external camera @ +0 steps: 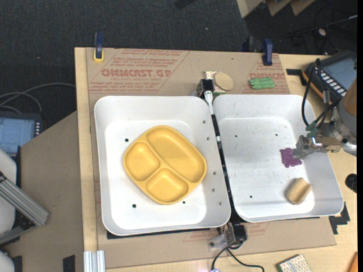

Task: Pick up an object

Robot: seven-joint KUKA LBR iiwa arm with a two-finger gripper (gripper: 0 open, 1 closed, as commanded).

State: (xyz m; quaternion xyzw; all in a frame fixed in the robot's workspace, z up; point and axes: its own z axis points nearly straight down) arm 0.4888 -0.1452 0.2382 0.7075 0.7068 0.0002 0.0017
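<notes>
A small purple object (290,158) lies in the right bin (255,109), near its right side. A tan, rounded lump (298,190) rests a little below it, close to the bin's front right corner. A yellow three-compartment plate (164,164) sits in the middle of the left bin (113,118). My gripper (307,145) reaches in from the right and hovers just at the upper right edge of the purple object; whether it touches it is unclear.
On the cardboard behind the bins lie a green item (261,84) and a round tan disc (224,82). Blue clamps (266,52) pin the board's back edge. Cables and the arm's body (346,123) crowd the right bin's right rim.
</notes>
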